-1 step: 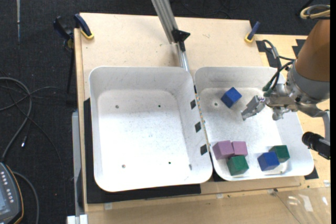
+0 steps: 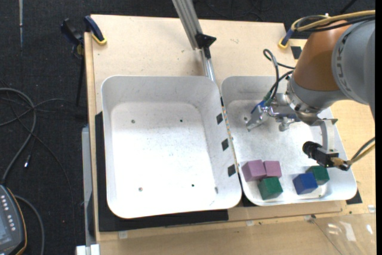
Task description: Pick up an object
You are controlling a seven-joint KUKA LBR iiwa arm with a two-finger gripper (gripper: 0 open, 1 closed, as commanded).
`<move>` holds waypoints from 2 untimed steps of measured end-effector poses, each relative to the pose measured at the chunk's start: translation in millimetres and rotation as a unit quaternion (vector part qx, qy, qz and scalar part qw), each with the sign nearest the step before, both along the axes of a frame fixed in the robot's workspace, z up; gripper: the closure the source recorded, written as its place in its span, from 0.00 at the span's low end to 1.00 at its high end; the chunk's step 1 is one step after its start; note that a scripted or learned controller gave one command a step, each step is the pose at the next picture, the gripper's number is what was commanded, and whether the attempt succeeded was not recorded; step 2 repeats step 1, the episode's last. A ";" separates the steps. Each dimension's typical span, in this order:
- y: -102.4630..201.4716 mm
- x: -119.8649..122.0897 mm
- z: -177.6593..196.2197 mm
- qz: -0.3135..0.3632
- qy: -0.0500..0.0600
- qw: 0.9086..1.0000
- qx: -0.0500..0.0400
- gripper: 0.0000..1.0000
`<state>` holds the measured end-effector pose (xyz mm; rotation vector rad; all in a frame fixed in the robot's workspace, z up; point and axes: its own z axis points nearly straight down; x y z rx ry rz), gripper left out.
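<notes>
Two shallow white bins sit side by side on the table (image 2: 149, 45), and all the action is over the right bin (image 2: 239, 89). Five small blocks lie along its near edge: two pink blocks (image 2: 261, 169) touching each other, a green block (image 2: 270, 187) just in front of them, and further right a blue block (image 2: 305, 183) with a smaller green block (image 2: 320, 174) tucked against it. The left bin (image 2: 113, 98) shows only a few dark specks on its floor.

From the right, the grey arm with its orange band (image 2: 319, 60) reaches in over the right bin. Its gripper (image 2: 258, 120) hangs over the bare middle of that bin, pointing toward the divider between the bins. From where I stand the metal fingers (image 2: 253, 122) blur together, so I cannot tell whether they are spread or closed, and nothing is visible between them. The blocks lie well apart from the fingers, nearer the front rim, the pink pair being the closest.
</notes>
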<state>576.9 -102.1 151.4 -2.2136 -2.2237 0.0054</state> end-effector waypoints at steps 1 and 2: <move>-4.1 46.2 -59.3 0.000 -0.003 1.000 -0.001 0.00; -4.1 46.2 -59.3 0.000 -0.003 1.000 -0.001 0.00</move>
